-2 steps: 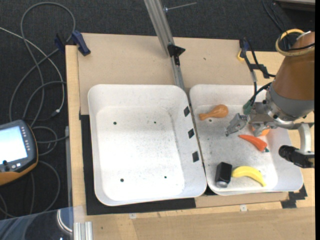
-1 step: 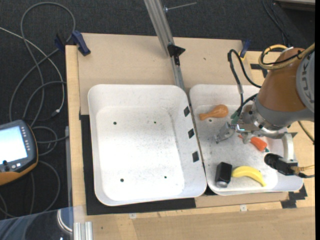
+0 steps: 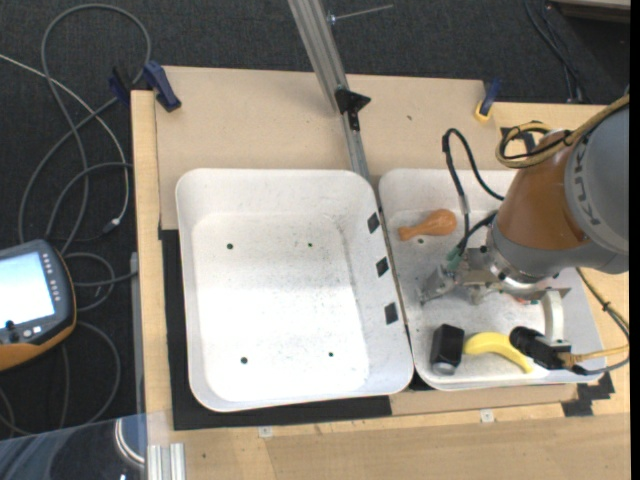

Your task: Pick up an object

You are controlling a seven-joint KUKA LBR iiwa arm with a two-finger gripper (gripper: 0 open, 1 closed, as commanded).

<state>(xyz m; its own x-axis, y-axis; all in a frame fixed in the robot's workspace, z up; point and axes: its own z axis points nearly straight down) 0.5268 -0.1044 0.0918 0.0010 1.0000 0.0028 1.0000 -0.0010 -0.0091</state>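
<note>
Three items — yellow plastic banana (image 3: 497, 348), black block (image 3: 446, 348), tan wooden piece (image 3: 428, 225) — lie loose in the right-hand white bin (image 3: 420, 183), none lifted (gripper (image 3: 470, 278) low among them, finger state indeterminable).

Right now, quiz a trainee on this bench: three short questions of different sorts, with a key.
1. True or false: the banana lies in the left bin.
2. Which thing lies nearest the right bin's far edge? A) black block B) orange-brown piece C) banana
3. Fill in: the arm reaches over the ____ bin.

Key: 1 false; 2 B; 3 right.
</note>
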